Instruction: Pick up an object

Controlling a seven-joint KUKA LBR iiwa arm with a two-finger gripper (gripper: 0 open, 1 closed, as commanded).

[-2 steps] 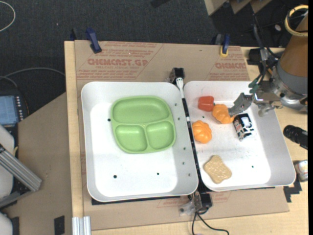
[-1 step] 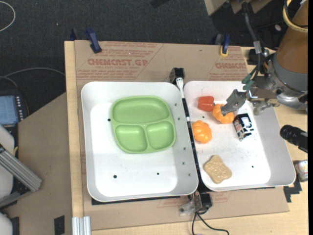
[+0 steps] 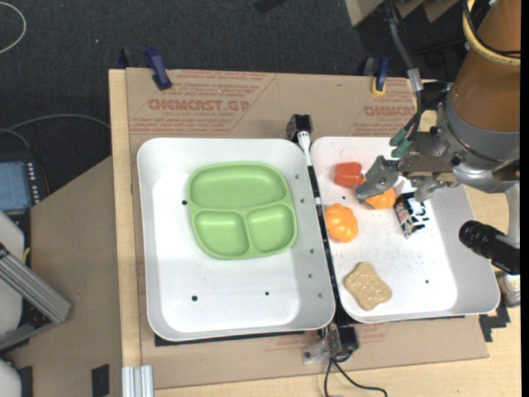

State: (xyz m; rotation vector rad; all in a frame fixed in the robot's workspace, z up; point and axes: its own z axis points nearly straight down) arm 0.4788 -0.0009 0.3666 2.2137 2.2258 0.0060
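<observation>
an orange piece lies in the right bin, partly under my claw; i cannot tell its state. a red piece sits just left, an orange pepper nearer, a tan cracker nearest. a green tray fills the left bin.

Two shallow white plastic bins sit side by side: the left bin holds a green three-compartment plastic plate, roughly centred. The right bin has a red pepper-shaped toy at its upper left, an orange round toy below that, and a tan cracker-shaped piece lowest, near the front edge.
</observation>
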